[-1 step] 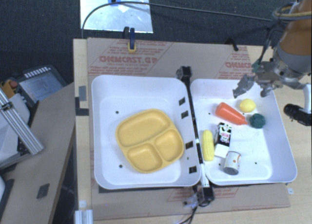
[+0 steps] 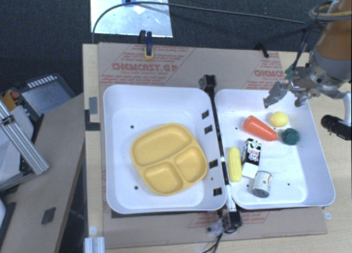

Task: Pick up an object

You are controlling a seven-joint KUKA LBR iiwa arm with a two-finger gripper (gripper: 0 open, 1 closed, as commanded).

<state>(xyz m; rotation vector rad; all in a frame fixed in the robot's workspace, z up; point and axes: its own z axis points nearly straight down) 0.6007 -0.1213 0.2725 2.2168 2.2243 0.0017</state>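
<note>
Gripper (image 2: 286, 97) is seen hovering above the far part of the right white bin (image 2: 308, 191), its two fingers spread apart with nothing between them. No object has been gripped yet; the step in hand is judged to be the approach, before any descent.

Contents of the right bin, noted near to far: a small white cylindrical can with a red label (image 2: 262, 183) lying on its side nearest the front; a yellow plastic corn cob (image 2: 234, 164) lying along the bin's left wall; a small black-and-white carton (image 2: 252, 151) just beside the cob; an orange plastic carrot (image 2: 260, 128) lying slantwise, its tip close to a dark green round toy (image 2: 289, 135); a small yellow round fruit (image 2: 279, 119) farthest back, near the gripper.

In the left white bin (image 2: 118, 191) a yellow three-compartment plastic tray (image 2: 168, 158) is seen.

Next move, as judged: the yellow fruit or the carrot lies closest beneath the fingers. A straight descent with the jaws straddling one item alone is called for, since the carrot, the fruit and the green toy lie crowded together.
</note>
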